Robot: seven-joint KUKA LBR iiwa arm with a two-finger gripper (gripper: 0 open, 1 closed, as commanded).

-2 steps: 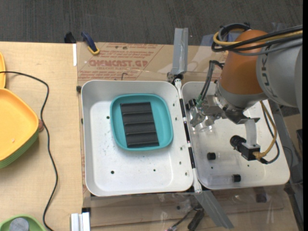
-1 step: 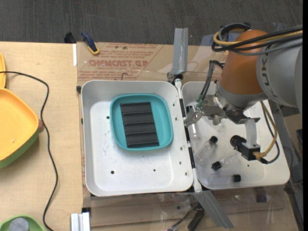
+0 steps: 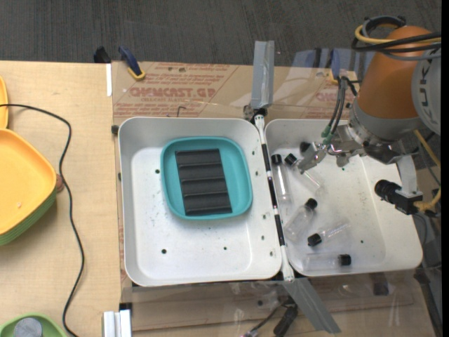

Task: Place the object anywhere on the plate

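Several clear vials (image 3: 313,234) with black caps lie in right bin (image 3: 393,258).

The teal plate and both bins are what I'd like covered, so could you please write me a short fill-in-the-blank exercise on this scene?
1. The teal plate lies in the ____ bin as the camera sees it.
2. The dark ridged block rests on the ____.
3. The small clear vials with black caps lie scattered in the ____ bin.
4. The claw is over the ____ bin.

Missing words: left; plate; right; right
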